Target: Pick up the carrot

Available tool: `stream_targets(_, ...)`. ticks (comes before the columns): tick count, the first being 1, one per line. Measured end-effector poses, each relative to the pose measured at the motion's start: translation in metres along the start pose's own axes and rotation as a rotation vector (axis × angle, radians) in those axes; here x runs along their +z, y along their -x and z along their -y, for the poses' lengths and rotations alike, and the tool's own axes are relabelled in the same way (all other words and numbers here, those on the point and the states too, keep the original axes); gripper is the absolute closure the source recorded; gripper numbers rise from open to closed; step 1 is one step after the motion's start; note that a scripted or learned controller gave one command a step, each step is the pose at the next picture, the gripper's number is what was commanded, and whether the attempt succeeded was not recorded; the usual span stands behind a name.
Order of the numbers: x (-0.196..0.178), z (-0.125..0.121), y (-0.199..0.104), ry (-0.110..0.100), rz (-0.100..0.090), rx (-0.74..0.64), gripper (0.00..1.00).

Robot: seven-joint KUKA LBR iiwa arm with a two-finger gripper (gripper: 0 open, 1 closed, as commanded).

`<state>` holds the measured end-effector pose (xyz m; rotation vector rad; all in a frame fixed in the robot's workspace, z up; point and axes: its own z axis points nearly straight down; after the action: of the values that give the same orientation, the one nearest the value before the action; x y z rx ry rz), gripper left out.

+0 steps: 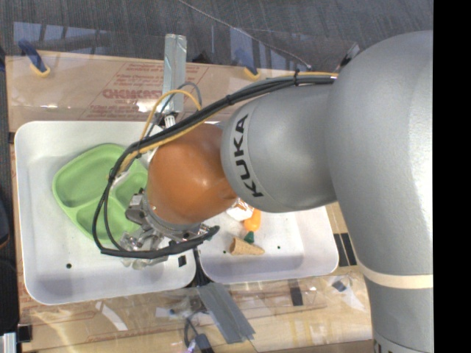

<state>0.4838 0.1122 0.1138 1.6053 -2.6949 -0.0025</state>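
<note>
My arm (353, 131) wears a smooth grey shell with a soft satin sheen, and the orange band (188, 179) above my wrist is glossy, catching a pale highlight. My end effector (147, 241) looks like bare, dull metal, looped with black rubbery cables (110, 197). The two bins (33, 197) are smooth white plastic; the green divided tray (85, 179) is matt plastic. The bench (88, 87) looks like brown cardboard under shiny clear film.
</note>
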Motion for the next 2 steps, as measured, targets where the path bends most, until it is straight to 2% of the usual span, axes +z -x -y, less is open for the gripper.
stream_targets(1,-0.046,0.016,0.064,-0.006,0.007,-0.096,1.0)
stream_targets(2,-0.068,-0.035,0.089,-0.006,0.006,-0.568,1.0)
